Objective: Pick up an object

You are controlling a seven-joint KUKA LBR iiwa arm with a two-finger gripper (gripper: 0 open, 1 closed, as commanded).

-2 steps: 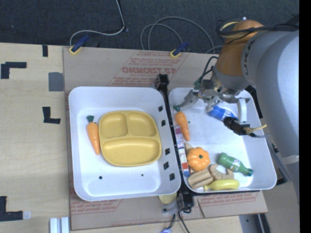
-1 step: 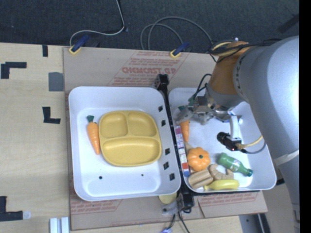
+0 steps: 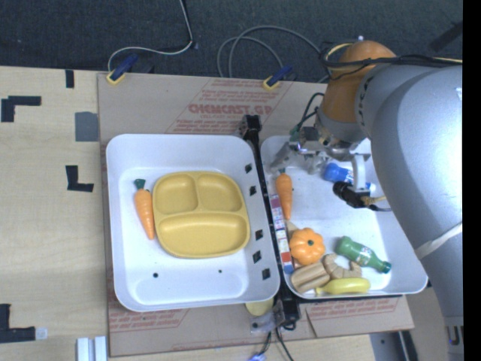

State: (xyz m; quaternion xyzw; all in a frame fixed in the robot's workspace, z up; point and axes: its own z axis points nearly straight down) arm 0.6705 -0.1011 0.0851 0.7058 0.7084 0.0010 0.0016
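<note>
The gripper (image 3: 289, 155) hangs low over the upper left corner of the right bin (image 3: 391, 235), just above the top end of a toy carrot (image 3: 284, 195) that lies along the bin's left wall. Whether it is open or closed I cannot tell; nothing is visibly held.

That carrot is the nearest thing to pick. To take it well, I judge the gripper should centre over the carrot's body, turn to span its narrow width, and descend clear of the bin wall and divider.

Further down the same bin sit a toy pumpkin (image 3: 307, 245), a green bottle (image 3: 361, 253), a banana (image 3: 345, 285) and a bread-like piece (image 3: 311, 277). The left bin (image 3: 124, 280) holds a yellow divided plate (image 3: 201, 212) and a second carrot (image 3: 144, 210).
</note>
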